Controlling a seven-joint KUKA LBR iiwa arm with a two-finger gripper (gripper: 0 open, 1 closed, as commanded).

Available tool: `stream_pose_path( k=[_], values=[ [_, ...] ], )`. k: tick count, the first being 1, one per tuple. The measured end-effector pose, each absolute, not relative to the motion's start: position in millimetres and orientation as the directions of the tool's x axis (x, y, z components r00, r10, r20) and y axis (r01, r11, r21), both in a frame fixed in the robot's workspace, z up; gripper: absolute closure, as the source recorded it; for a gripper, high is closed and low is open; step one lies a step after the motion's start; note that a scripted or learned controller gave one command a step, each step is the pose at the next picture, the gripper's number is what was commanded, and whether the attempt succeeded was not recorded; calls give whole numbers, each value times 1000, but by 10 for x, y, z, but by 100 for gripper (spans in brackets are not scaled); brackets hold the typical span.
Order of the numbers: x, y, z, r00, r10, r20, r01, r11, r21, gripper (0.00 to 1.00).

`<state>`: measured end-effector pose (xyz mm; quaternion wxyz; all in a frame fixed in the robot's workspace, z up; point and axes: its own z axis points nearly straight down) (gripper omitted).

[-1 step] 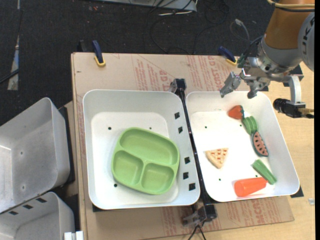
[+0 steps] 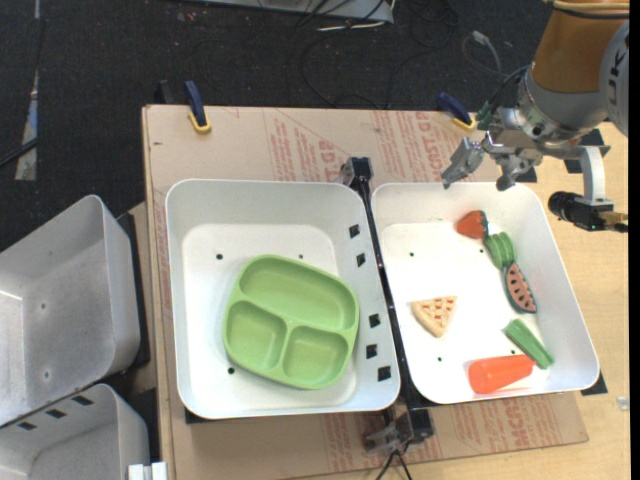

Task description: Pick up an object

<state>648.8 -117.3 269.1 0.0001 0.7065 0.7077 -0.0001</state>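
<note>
So the gripper [image 2: 487, 168] is hanging spread apart and gripping nothing over the right bin's [image 2: 420, 200] far edge (toy carrot [image 2: 499, 372] is sitting at the near end).

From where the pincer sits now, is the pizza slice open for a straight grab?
Probably yes. The pizza slice lies alone on bare floor in the right bin, apart from the other toys, with nothing over it. The pincer hovers above the bin's far rim.
</note>
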Motion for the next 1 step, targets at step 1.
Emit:
stream_pose_path(
  k=[1],
  values=[
    [6463, -1172, 2265, 1, 1000, -1, 1000, -1, -2, 0]
  ],
)
